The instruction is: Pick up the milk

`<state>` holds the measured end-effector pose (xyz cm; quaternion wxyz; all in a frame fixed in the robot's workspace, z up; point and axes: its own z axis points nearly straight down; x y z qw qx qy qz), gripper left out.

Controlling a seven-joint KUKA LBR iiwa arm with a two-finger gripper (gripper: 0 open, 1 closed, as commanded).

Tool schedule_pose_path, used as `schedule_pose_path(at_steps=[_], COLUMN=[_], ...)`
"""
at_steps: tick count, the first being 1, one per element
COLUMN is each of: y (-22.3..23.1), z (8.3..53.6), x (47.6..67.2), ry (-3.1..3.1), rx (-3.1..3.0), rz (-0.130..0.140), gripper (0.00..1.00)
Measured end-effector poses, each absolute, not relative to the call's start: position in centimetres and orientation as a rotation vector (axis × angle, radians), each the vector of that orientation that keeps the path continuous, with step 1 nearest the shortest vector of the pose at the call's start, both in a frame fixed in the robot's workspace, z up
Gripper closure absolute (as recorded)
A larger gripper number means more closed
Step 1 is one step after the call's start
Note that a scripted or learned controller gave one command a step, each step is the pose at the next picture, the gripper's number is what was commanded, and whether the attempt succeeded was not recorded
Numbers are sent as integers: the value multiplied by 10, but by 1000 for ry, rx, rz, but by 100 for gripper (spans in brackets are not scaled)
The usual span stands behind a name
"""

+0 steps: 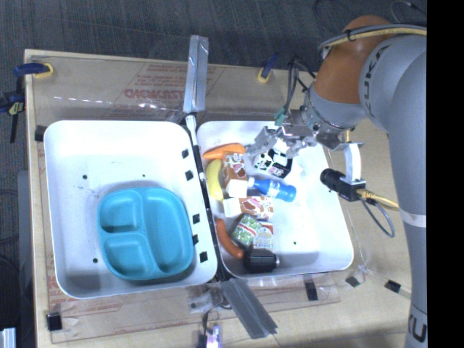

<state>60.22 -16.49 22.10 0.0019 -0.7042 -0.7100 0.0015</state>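
Observation:
The milk (274,164) is a small carton with black and white cow patches. It lies in the right bin (319,230), near the bin's far side. My gripper (278,148) hangs directly over it, open, with its fingers spread to either side of the carton's top. The carton is not lifted and rests among the other groceries.
A blue bottle (275,188) lies just in front of the milk. A banana (214,180), a brown box (234,167), a white box (235,188), printed cartons (254,220), a sausage (228,242) and a black item (259,261) crowd the bin's left half. A blue divided plate (145,232) sits in the left bin (65,165).

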Motion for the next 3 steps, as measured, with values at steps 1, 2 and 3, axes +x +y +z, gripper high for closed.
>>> schedule_pose_path(at_steps=[1,2,3], y=[-148,-146,-111], z=[96,105,153], x=[631,630,648], ry=[-2217,-2219,-2142], rx=[-2233,-2225,-2295], rz=[-3,0,4], gripper=[0,100,100])
